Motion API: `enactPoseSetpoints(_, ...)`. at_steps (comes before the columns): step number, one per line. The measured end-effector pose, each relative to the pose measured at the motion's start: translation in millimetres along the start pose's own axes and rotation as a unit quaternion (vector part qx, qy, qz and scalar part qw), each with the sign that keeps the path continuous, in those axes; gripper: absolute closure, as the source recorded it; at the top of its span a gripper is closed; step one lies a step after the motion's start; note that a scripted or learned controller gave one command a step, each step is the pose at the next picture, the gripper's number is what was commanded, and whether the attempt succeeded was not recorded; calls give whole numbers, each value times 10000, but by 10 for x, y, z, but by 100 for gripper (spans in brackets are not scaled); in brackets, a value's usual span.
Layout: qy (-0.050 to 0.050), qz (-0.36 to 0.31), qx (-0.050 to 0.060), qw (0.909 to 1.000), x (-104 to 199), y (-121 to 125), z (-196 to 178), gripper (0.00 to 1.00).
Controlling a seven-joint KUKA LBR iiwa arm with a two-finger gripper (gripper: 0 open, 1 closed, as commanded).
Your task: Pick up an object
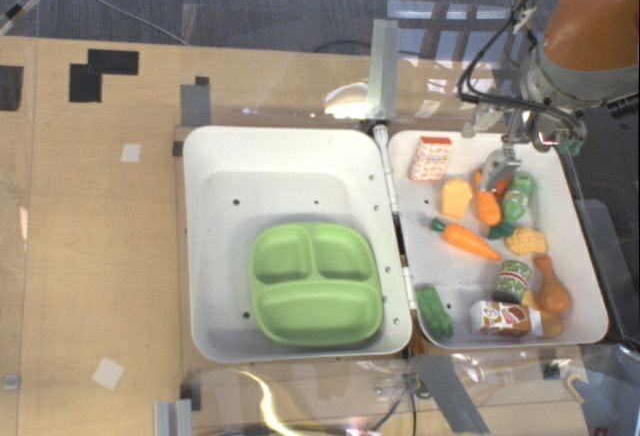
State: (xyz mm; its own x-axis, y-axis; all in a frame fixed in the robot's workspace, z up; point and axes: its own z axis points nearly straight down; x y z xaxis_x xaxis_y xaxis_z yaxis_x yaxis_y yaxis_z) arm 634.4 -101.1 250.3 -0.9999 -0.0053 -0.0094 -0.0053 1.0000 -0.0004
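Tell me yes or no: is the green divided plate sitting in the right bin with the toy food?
No, the green divided plate lies in the left bin, while the toy carrot and other food sit in the right bin.

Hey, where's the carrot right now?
The carrot lies in the right bin, near its middle, below the small orange piece and left of the corn cob.

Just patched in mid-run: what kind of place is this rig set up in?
Most likely a robotics lab bench for pick tests, not a kitchen: two white bins on a taped wooden bench, toy food like a plastic carrot, and a green divided plate.
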Motion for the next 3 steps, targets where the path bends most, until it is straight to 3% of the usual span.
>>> enactPoseSetpoints(1, -29, -334, 4, 9994, -1, -188, 1506, 0)
enactPoseSetpoints(2, -24, -255, 2, 9997, 835, 1, 1589, 0)
enactPoseSetpoints(3, -53, 238, 7, 9997, 1203, -335, 1584, 0)
